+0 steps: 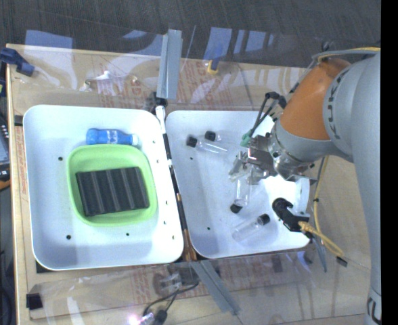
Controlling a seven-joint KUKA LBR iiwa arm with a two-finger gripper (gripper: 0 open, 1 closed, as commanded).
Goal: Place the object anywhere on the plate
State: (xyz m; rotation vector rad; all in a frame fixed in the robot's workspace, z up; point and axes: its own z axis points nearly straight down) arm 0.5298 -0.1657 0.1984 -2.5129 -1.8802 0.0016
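Gripper (246, 169) low in right bin (206, 246), fingers closed on clear vial (239, 196), vial's long axis near vertical in view, black cap toward lower edge, green plate (77, 164) in left bin (43, 242)

pale wooden bench (84, 286), dark grey carpeted floor (185, 5), glare on clear sheeting (226, 46)

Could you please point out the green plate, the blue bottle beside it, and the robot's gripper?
Square green plastic plate (111, 156): camera view, on its top rim.
Small blue plastic bottle (106, 137): camera view, mid-body.
Two-finger gripper (245, 175): camera view, between its fingertips.
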